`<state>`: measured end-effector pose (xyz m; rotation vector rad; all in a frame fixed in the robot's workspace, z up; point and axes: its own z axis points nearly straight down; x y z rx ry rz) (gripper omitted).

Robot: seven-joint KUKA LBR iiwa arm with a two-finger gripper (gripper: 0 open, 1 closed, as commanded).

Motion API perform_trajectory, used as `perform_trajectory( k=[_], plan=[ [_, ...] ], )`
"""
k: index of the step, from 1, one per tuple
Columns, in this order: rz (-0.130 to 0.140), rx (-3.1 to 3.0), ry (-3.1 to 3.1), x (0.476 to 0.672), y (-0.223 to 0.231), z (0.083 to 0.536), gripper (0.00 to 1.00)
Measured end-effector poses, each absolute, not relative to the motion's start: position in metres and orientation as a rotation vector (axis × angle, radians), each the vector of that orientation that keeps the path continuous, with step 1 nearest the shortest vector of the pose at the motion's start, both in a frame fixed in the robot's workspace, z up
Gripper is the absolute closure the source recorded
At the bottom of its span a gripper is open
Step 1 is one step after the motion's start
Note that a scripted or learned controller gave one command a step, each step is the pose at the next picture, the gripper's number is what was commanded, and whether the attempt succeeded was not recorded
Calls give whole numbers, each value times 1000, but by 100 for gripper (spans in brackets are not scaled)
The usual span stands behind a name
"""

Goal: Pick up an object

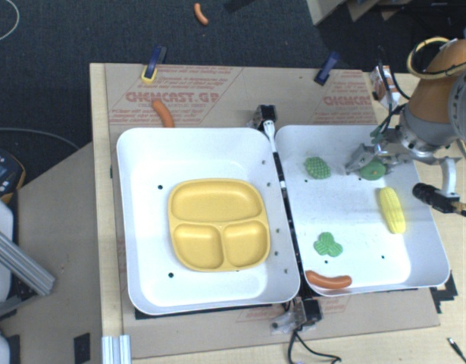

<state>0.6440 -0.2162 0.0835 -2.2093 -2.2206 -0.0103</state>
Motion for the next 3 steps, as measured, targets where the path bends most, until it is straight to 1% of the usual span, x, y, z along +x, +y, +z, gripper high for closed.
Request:
perform_trajectory(
  k=[1, 2, 3],
  plan=[
    [-1, -2219, -2225, 643, -221, 96, 100],
    [-4, -2224, -2229, 643, -216, 159, 100],
    [-5, -2225, -2229, 652, -215, 220, 100]
  ],
)
